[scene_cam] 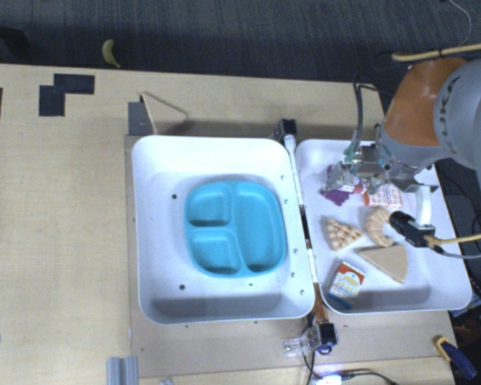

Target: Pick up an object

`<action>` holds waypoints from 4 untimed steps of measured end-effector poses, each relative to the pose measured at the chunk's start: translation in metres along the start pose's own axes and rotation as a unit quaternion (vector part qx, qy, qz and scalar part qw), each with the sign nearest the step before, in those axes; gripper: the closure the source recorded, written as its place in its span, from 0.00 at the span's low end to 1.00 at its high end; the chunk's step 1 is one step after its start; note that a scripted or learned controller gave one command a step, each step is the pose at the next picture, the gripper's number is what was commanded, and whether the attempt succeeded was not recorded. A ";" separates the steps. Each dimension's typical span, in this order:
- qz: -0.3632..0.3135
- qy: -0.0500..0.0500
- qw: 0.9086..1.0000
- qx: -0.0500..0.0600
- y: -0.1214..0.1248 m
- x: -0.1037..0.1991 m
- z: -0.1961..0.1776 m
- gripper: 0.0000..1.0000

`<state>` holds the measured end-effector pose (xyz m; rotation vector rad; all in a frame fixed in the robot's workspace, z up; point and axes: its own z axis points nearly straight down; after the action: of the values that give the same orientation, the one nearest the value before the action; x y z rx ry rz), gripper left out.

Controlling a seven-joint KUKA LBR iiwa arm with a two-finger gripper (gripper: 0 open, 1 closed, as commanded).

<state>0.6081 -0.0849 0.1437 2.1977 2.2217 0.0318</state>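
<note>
Nearest the bottom of the frame, on my tabletop [56, 239], stand two shallow white bins side by side. The left bin [156, 215] holds one thing, a blue tray [234, 227] with three compartments, lying flat in the middle of the frame. The right bin [445, 291] holds the small things I could pick, and I count six. Closest to the bottom edge is a small carton [346, 282] with an orange and blue face, lying tilted near the bin's lower left corner. Just right of it lies a tan wedge [387, 262]. Above those sit a triangular pizza slice [342, 233] and, beside it to the right, a ring-shaped pastry [377, 224], partly covered by a black fitting on my cable. Farther up are a red and white packet [381, 197] and a purple item [337, 189], both close under my gripper [361, 165], which hangs over the upper part of the right bin. I cannot tell how it is set or whether it touches anything. My arm comes in from the upper right of the frame, its orange band [417, 107] above the wrist.
</note>
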 end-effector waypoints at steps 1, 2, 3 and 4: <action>0.004 -0.002 1.000 0.009 -0.041 -0.001 0.055 0.00; 0.004 -0.002 1.000 0.006 -0.038 -0.001 0.043 1.00; 0.004 -0.002 1.000 0.006 -0.038 -0.001 0.043 0.00; 0.003 -0.001 1.000 0.004 -0.036 0.000 0.032 1.00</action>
<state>0.5725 -0.0850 0.1106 2.2082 2.2176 0.0191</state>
